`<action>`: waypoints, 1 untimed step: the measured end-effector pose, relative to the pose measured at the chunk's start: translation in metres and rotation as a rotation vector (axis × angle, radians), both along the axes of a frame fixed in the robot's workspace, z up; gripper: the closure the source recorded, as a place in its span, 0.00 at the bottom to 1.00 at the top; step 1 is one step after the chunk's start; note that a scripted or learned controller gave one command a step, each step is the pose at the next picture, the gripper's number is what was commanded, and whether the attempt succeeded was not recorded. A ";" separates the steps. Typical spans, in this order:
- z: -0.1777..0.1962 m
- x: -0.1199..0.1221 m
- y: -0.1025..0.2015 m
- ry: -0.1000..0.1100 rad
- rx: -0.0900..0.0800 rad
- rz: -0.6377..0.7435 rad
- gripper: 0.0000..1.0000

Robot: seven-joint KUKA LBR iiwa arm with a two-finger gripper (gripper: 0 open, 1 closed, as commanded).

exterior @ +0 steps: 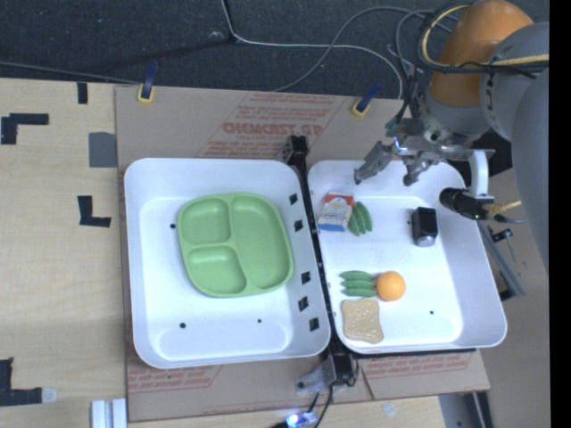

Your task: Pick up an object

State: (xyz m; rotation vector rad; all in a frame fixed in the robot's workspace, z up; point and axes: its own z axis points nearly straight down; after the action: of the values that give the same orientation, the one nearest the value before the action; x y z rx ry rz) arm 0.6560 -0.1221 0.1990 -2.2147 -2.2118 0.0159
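fingers (393, 169) spread wide, grasping nothing, above the right bin's (464, 275) far edge. approach step: next move calls for a descent. candidates, largest first: toast (362, 319), carton (335, 211), black block (424, 226), beans (358, 282), orange (390, 285).

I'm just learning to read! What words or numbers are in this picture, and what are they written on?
Red print on the cardboard sheet, behind the left bin: too blurred to read for sure.
Red print on the cardboard's front edge: too small to read.
Small red-and-white packet in the right bin: label too blurred to read.
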 end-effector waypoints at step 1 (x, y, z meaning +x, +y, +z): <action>0.008 0.003 0.000 -0.014 -0.002 0.003 0.00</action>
State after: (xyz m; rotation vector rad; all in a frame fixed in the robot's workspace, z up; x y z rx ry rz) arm 0.6591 -0.1218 0.2073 -2.2194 -2.2228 0.0021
